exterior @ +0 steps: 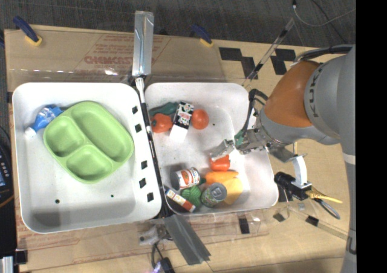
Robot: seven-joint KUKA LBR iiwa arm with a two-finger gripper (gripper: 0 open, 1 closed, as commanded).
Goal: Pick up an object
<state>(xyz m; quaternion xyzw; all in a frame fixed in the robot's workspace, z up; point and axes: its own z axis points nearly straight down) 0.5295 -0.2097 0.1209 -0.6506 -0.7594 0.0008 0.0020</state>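
while your gripper (228, 145) hangs over the right white bin (233, 93), finger state unreadable, a small orange-red plastic piece (221, 162) lies just below it, long axis roughly left-right.

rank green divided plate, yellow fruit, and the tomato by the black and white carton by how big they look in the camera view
1. green divided plate
2. yellow fruit
3. tomato, which looks clearly smallest

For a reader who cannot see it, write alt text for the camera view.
A grey robot arm reaches from the right, its gripper over the right bin above toy foods. The left bin holds a green divided plate.
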